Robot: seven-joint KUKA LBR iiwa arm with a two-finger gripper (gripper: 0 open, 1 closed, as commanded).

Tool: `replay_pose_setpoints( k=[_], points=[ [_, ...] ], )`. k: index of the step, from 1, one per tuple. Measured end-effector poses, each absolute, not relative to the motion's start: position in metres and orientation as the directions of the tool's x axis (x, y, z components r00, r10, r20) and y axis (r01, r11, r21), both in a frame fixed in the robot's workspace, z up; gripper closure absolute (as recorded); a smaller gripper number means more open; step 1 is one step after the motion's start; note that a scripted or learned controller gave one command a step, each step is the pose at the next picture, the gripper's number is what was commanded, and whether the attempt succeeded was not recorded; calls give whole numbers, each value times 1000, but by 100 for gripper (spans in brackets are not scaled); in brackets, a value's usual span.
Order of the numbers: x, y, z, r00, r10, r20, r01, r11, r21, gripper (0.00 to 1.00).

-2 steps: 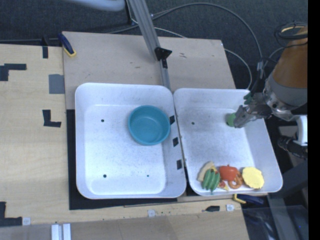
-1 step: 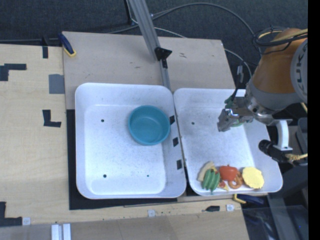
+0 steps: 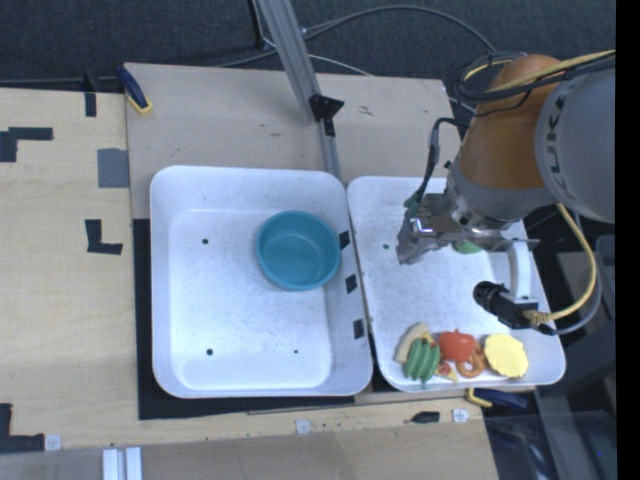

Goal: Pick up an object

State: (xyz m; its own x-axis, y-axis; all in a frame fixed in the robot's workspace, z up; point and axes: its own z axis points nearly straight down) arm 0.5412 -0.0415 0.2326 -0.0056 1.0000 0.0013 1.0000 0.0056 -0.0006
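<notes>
Two white bins (image 3: 180, 368), one blue bowl (image 3: 298, 250)

From my seat I can read just one marking — pale letters on the grey arm link (image 3: 590, 158) at the right edge, which look like "KU", cut off by the frame. Nothing on the bench or bins is legible to me.

The wooden bench (image 3: 230, 98) bears two shallow white bins side by side, the left bin (image 3: 180, 288) and the right bin (image 3: 385, 228), over a black mat (image 3: 142, 318).
</notes>
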Motion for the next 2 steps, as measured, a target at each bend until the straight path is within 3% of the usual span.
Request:
replay_pose_setpoints(
  k=[2],
  points=[
    [518,70,243,-6,1000,1,1000,6,-1,100]
  ],
)
